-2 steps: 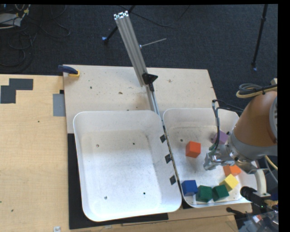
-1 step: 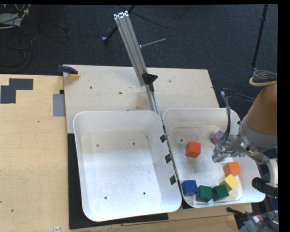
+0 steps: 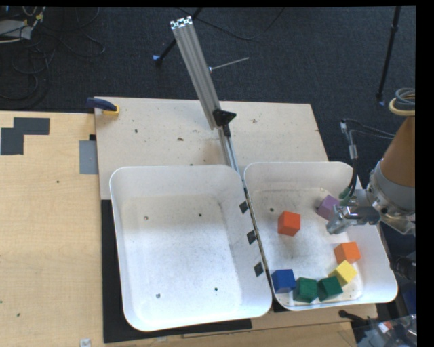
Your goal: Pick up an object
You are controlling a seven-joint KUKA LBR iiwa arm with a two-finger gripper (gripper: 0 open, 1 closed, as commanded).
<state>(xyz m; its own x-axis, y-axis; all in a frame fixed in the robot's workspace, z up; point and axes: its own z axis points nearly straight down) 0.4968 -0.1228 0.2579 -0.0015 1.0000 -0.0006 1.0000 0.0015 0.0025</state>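
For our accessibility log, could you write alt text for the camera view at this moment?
The gripper sits low in the right bin, right by a purple block. A red cube lies mid-bin, with orange, yellow, green and blue blocks along the near edge.

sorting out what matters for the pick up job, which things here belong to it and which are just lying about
Belongs to the job:
gripper, low over the right bin
purple block beside it
red block
orange block
yellow block
two green blocks
blue block

Just lying about:
left bin
metal post
blue clamp
cables
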